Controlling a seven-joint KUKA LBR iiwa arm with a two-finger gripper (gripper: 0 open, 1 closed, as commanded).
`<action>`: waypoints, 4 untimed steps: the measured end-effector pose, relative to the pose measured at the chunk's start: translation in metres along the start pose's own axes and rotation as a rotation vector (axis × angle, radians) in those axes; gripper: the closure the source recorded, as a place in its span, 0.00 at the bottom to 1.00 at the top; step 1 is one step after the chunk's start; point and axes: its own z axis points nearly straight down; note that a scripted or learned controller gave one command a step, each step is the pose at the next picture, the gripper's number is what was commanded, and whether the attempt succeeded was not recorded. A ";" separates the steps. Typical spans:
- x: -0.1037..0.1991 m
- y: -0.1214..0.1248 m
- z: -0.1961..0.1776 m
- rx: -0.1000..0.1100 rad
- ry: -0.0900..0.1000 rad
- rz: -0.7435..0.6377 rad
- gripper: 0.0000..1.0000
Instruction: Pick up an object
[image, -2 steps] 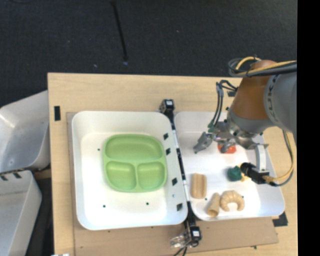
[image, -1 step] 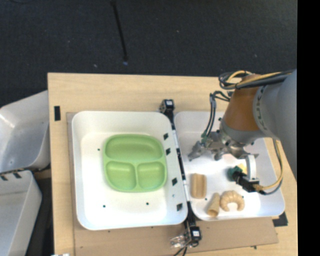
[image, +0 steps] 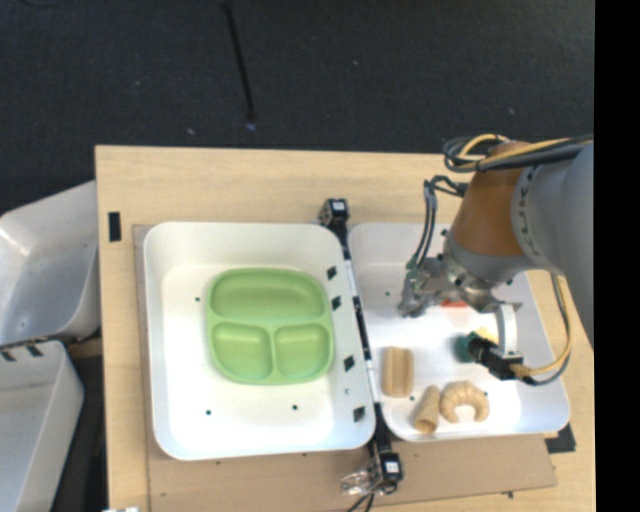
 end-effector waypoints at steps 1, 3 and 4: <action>-0.004 0.011 -0.052 -0.004 -0.001 -0.010 1.00; -0.002 0.022 -0.145 -0.003 -0.001 -0.011 1.00; 0.049 0.026 -0.133 0.001 0.000 -0.014 1.00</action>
